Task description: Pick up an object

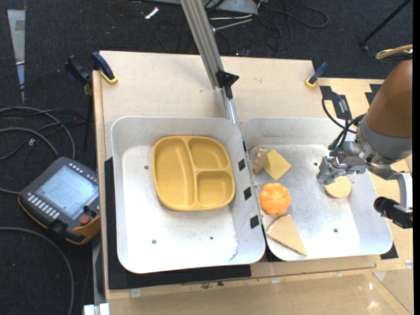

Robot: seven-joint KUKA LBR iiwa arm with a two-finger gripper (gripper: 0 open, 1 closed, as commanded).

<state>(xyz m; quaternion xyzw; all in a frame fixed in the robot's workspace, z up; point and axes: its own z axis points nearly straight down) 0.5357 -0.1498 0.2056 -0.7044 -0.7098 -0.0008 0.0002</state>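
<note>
one gripper (330, 174) low in right bin (367, 241), touching pale round piece (339, 188); finger state unclear.

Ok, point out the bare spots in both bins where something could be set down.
Left bin: free floor in front of and left of the yellow divided plate. Right bin: open between the orange and the pale round piece under the gripper. Crowded along the divider: cheese block, orange, wedge.
</note>
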